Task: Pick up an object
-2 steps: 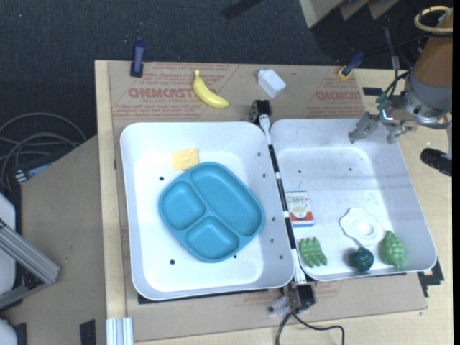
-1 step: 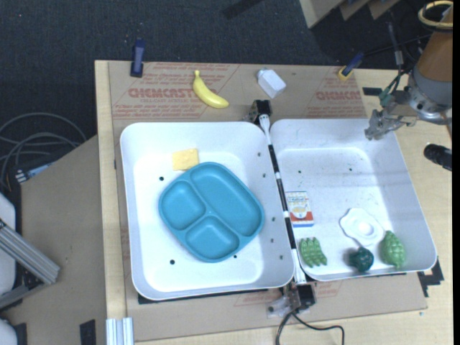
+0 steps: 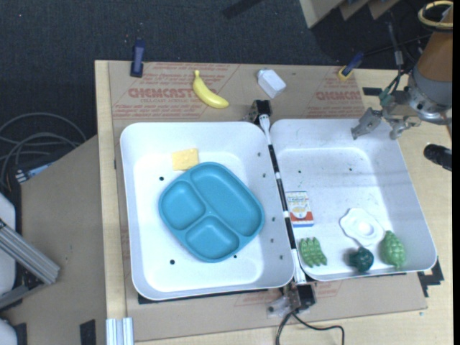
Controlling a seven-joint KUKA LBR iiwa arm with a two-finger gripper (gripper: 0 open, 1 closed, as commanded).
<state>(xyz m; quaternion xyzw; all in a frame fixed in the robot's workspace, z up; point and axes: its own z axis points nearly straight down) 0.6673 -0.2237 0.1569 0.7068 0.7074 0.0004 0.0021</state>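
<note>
1. We are judging the nearest targets to be lying along the right bin's (image 3: 402, 185) front edge: fried egg (image 3: 361, 226), green pieces, small carton (image 3: 298, 208).
2. We are advising a vertical descent, clear of the wall.
3. The gripper (image 3: 381, 121) is hovering over the bin's back right corner, fingers spread, pinching nothing.

The cardboard sheet (image 3: 165, 92) under the bins is showing red "CHEMCAST" lettering at upper left; the other print is staying illegible.
</note>
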